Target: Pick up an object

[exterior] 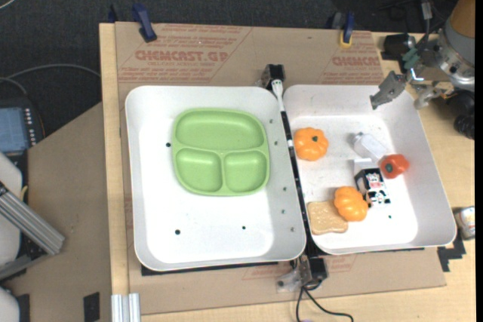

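The gripper (389, 90) hangs over the right bin's (430, 162) far edge; whether it is open I cannot tell. An orange pumpkin (310, 143) lies near the bin's left wall.

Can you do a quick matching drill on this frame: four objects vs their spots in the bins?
Column 1:
1. green tray
2. toast slice
3. red piece
4. orange pumpkin

Column 2:
A. right bin, near left wall
B. left bin
C. right bin, near front corner
D. right bin, right side

Pairs: 1-B, 2-C, 3-D, 4-A
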Controlling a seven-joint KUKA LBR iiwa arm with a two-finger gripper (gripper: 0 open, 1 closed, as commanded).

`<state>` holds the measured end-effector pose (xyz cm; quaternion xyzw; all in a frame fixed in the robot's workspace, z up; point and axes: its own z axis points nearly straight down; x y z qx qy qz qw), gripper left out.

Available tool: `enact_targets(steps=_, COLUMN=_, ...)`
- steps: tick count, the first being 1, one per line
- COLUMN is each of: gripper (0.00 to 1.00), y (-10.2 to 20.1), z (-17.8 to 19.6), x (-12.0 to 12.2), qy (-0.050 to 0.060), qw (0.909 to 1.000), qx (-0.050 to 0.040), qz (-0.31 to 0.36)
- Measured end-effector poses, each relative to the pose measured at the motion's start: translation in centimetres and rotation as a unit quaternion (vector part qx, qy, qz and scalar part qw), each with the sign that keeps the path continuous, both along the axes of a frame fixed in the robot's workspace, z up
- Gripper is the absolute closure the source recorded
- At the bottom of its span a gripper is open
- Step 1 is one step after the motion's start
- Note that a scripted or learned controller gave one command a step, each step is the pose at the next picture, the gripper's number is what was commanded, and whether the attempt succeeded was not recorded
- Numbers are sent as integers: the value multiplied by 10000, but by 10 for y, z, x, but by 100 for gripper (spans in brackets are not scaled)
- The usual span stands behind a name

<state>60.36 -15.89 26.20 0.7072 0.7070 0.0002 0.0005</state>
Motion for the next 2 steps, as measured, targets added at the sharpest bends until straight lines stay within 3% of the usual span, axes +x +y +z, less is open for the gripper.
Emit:
enact_targets(steps=1, gripper=0, y=-16, z=-112, x=-60, qy=76, qw=10000, qx=21, qz=-21)
enact_targets(steps=2, gripper=0, y=27, z=-176, x=-70, qy=-47, qw=10000, qx=-35, qz=9)
